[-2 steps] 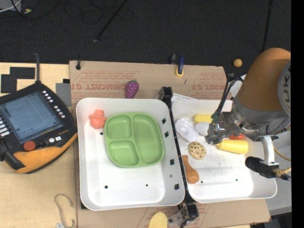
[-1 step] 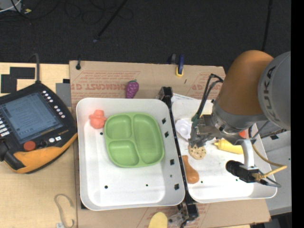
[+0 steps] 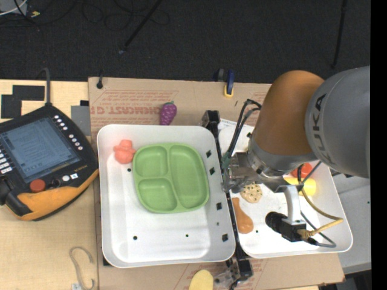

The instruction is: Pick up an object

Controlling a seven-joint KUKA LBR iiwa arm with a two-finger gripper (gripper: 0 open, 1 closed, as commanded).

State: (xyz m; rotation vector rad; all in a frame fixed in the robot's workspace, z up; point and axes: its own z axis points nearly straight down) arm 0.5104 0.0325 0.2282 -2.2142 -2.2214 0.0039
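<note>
arm (image 3: 302,125) hiding pincer, right bin (image 3: 338,237) half covered

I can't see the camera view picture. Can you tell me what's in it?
A grey and orange robot arm reaches over the right white bin, above a cookie. The left bin holds a green divided plate and a pink toy.

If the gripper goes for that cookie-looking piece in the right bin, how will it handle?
The cookie looks like a flat disc lying on the floor of the right bin, so fingers may struggle to get under its edge. It probably slides rather than rolls when pushed. It sits close to the brown drumstick-shaped piece, which a push might nudge.
</note>
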